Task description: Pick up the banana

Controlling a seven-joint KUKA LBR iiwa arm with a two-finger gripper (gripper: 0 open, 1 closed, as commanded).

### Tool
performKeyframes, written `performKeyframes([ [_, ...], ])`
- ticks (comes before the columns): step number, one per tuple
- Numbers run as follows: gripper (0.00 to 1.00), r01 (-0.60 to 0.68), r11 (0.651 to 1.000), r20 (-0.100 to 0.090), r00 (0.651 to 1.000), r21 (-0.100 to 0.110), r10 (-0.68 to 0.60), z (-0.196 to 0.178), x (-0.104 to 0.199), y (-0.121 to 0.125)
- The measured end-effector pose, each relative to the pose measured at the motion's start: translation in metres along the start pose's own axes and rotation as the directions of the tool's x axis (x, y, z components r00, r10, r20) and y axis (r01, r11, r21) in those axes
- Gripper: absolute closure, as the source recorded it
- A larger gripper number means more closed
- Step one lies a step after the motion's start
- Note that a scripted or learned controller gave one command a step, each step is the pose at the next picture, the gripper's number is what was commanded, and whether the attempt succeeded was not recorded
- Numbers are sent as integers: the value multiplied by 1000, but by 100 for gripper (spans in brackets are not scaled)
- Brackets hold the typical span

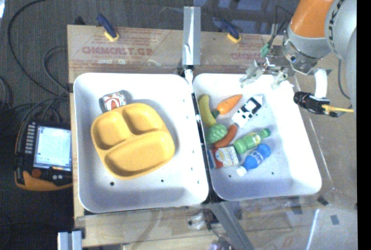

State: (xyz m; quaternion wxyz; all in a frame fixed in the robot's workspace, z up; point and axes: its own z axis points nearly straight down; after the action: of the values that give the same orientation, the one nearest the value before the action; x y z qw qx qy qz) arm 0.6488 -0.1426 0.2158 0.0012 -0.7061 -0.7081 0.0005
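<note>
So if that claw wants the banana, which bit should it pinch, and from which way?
Probably the banana's upper half, coming straight down from above. It lies flat along the right bin's left wall, its lower end crowded by the green vegetable; the upper end has more room. Fingers should close across its narrow width. The gripper hangs over the bin's far edge.

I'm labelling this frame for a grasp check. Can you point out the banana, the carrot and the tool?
banana [204,110]: camera view, middle of its yellow-green body.
carrot [229,104]: camera view, middle of its orange body.
tool [266,71]: camera view, between its fingertips, above the right bin's far edge.
</note>
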Motion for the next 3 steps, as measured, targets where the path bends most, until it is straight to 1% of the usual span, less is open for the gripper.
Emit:
performKeyframes([
  [1,0,-34,999,0,999,-2,34,123,30,-80],
  [2,0,-9,1000,-3,1000,0,9,126,-9,-6],
  [3,0,191,980,-20,982,53,-190,115,-21,7],
])
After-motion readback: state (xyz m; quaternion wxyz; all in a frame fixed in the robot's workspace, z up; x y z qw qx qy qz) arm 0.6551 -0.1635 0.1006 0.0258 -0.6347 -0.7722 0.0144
